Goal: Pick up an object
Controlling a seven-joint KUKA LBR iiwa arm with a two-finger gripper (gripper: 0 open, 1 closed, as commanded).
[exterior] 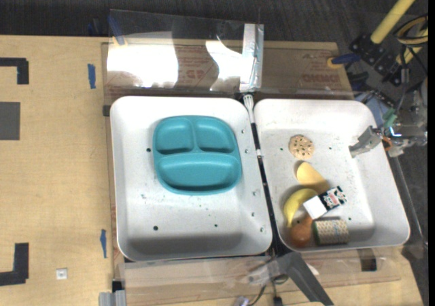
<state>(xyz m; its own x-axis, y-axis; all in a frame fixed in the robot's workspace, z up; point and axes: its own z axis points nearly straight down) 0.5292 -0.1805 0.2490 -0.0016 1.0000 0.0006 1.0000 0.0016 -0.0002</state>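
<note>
The right bin (367, 219) holds several small items. A round cookie (300, 145) lies near its middle, with a yellow wedge (309, 174) just below it. Toward the front sit a banana (296, 203), a white and black small box (327, 201), a reddish round fruit (299, 232) and a patterned short cylinder (331, 230), all crowded together. My gripper (364, 141) hangs at the bin's right side, well right of the cookie and apart from every item. Nothing shows between its tips.
The left bin (136, 209) bears a teal divided plate (197, 154). A clear plastic sheet (183, 56) stands behind the bins. Cables and a yellow bar (401, 2) crowd the upper right. A wooden bench top (47, 162) extends left.
</note>
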